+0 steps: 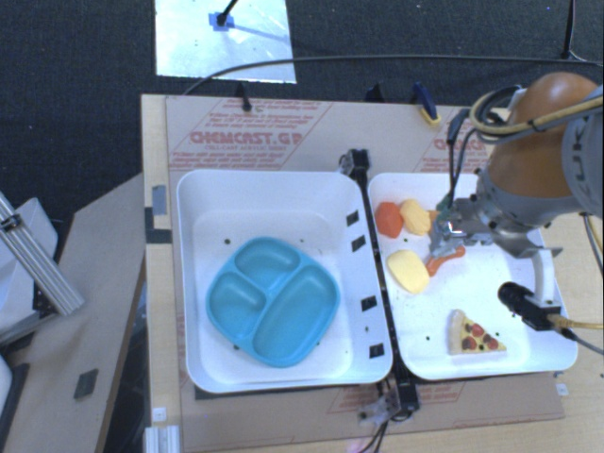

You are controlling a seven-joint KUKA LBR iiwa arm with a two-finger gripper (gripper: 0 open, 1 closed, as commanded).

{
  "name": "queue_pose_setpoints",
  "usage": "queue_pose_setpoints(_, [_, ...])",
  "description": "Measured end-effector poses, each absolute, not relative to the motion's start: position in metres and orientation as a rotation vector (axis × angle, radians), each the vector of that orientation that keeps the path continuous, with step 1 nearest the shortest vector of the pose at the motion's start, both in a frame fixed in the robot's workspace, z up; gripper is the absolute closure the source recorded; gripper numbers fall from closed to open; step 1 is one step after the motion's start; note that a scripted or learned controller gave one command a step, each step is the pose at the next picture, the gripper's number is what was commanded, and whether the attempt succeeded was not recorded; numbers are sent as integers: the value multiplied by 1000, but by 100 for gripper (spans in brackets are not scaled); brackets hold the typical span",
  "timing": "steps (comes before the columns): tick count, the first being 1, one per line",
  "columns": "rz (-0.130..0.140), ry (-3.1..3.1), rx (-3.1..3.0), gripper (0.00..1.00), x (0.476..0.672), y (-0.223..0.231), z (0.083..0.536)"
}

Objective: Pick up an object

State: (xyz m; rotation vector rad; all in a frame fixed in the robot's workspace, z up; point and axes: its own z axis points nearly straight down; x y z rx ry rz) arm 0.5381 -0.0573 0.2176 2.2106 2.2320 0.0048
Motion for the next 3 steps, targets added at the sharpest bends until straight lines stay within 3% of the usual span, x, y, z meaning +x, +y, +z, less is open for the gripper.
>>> queue_pose_setpoints(3, [5, 2232, 2211, 100, 584, 74, 218])
